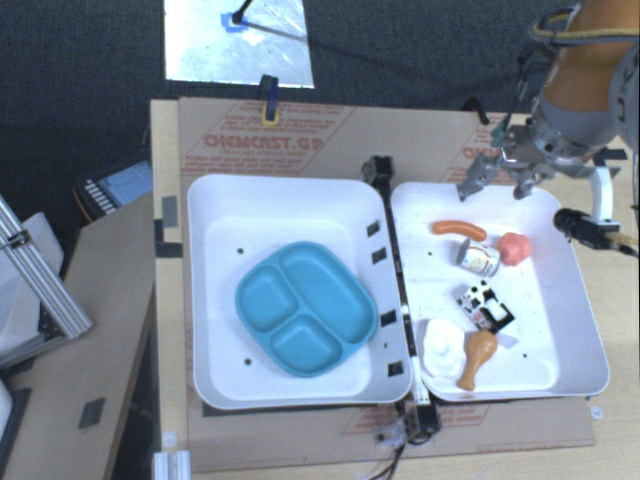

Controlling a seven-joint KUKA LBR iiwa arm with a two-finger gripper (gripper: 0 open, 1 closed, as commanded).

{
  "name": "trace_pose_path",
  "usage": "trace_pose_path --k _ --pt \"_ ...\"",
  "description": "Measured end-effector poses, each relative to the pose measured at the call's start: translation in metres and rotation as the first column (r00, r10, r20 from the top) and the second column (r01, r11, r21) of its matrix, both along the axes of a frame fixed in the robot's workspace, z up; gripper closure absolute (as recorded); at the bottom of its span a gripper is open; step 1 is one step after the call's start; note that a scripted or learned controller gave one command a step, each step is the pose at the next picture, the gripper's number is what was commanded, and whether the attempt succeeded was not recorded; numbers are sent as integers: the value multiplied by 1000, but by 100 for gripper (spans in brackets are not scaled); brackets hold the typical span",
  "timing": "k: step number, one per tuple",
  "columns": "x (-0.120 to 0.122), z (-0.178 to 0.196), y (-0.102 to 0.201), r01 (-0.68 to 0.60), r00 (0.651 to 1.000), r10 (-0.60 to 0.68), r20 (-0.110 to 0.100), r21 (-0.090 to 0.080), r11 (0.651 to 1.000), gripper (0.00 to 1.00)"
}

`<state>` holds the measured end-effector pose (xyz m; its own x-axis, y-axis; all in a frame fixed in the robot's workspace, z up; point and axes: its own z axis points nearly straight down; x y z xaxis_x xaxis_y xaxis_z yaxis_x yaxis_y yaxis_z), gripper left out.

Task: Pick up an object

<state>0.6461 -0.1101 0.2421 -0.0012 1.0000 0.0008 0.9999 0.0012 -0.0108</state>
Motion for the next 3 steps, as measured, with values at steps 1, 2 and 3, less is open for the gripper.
trace_pose_path --k 1,2,3 --pt "2 8 0 -2 1000 2 12 -1 1000 0" --pt "9 -47 -7 1 1000 -1 9 -1 1000 0" --pt "9 -110 -8 1 1000 -1 8 -1 1000 0"
